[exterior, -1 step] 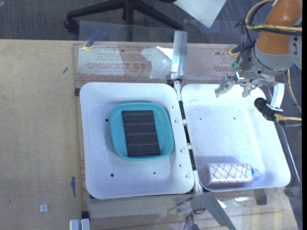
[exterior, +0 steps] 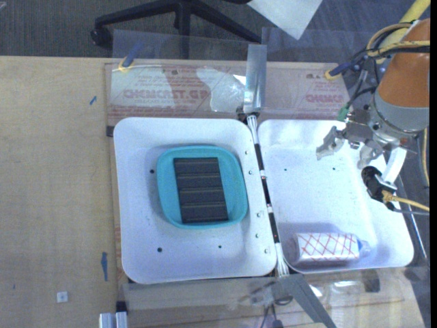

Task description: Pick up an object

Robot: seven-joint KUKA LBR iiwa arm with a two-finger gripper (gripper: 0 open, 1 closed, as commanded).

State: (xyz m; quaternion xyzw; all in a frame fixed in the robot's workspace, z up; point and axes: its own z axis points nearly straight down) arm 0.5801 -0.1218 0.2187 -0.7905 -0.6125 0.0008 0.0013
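Note:
A white packet with a red criss-cross pattern (exterior: 326,245) lies flat at the near edge of the right bin (exterior: 307,197). In the left bin (exterior: 133,203) rests a teal square dish (exterior: 164,183) with a dark grey ridged block (exterior: 200,189) on it. My gripper (exterior: 359,154) hangs over the far right part of the right bin, well beyond the packet. Its fingers (exterior: 329,144) are spread apart with nothing between them, so it is open.
A metal divider post (exterior: 255,77) stands at the back between the bins. Yellow and black cables (exterior: 399,200) trail from the wrist over the right bin's right rim. A wooden bench top (exterior: 51,183) stretches to the left.

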